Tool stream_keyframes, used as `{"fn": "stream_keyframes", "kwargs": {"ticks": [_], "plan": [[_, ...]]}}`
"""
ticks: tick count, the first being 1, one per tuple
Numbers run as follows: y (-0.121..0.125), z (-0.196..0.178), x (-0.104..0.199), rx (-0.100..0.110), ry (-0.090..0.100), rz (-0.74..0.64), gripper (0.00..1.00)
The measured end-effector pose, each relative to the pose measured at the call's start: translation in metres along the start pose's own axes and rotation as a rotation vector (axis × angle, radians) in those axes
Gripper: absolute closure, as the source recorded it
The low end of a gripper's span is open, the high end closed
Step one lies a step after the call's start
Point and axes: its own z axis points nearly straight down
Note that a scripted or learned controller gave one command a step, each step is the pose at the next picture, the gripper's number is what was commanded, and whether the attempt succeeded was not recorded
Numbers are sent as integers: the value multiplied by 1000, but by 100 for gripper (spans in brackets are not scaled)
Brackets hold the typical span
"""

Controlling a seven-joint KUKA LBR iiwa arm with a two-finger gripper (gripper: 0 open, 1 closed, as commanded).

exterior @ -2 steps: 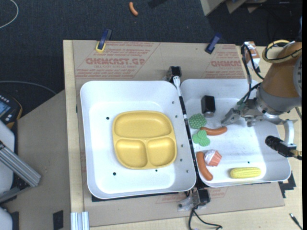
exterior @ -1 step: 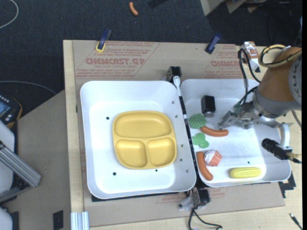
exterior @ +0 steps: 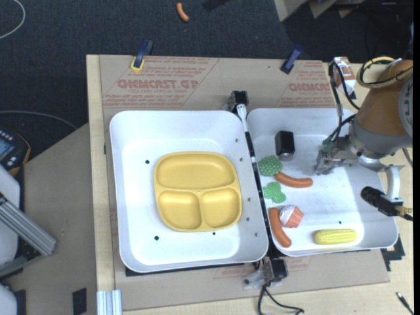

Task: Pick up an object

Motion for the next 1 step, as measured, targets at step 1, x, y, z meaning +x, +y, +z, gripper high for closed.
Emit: {"fn": "stream_keyframes", "kwargs": {"ticks": [1], "plan": [[2, -64, 2, -8, -3, -1, 100]]}}
